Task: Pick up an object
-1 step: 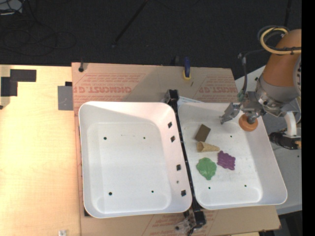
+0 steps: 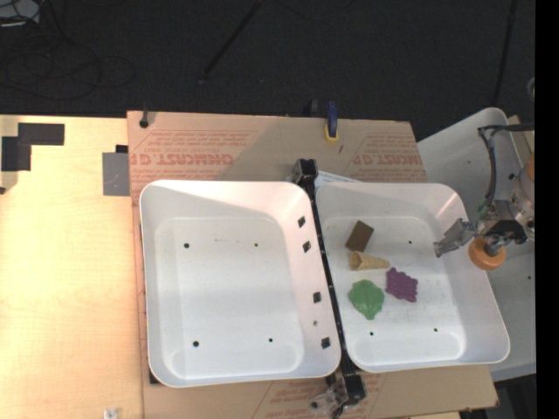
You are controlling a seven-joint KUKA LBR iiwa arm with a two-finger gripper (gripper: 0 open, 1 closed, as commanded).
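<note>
Four small objects lie in the right bin (image 2: 472, 343). A brown block (image 2: 359, 234) sits near the bin's middle, with a tan wedge (image 2: 368, 262) just below it. A green lump (image 2: 367, 298) lies further to the front, and a purple lump (image 2: 402, 284) sits to its right. My gripper (image 2: 452, 237) hangs over the right bin's right rim, well to the right of all the objects and apart from them. The orange band (image 2: 486, 254) of the wrist shows just behind it. Nothing is visibly held.
The left bin (image 2: 157, 278) stands beside the right one, with a black divider strip (image 2: 316, 269) and clips between them. Both rest on cardboard (image 2: 227, 151). A wooden bench top (image 2: 61, 278) spreads to the left. A white surface (image 2: 463, 147) lies at the right.
</note>
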